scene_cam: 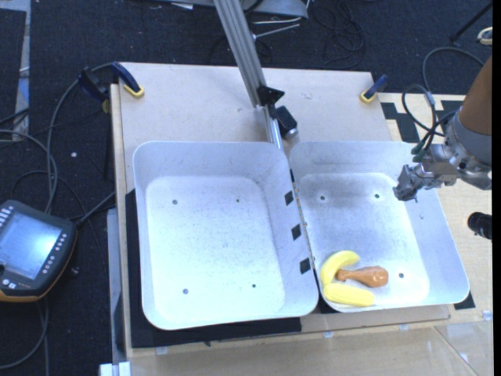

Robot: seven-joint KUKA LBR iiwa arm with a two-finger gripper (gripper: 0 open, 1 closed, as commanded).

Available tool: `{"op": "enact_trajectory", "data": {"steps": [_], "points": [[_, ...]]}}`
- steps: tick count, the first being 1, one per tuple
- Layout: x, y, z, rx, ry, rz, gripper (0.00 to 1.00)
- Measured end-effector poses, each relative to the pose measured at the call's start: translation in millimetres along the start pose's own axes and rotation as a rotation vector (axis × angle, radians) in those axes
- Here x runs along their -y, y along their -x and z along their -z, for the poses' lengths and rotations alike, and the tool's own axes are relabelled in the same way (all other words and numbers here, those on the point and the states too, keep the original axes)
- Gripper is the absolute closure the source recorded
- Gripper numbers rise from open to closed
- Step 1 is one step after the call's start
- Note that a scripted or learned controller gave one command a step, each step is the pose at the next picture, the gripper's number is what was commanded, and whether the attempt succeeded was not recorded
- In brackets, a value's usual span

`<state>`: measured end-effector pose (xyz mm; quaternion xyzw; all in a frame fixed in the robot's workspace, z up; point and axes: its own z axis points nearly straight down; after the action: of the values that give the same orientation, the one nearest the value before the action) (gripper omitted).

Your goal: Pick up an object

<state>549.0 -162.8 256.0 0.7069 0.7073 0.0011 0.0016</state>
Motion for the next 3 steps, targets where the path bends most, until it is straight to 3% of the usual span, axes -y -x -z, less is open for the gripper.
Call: {"op": "enact_trajectory", "data": {"steps": [3], "points": [[13.3,-162.2,-33.1,-0.002,-0.005,0.004,1.00]]}}
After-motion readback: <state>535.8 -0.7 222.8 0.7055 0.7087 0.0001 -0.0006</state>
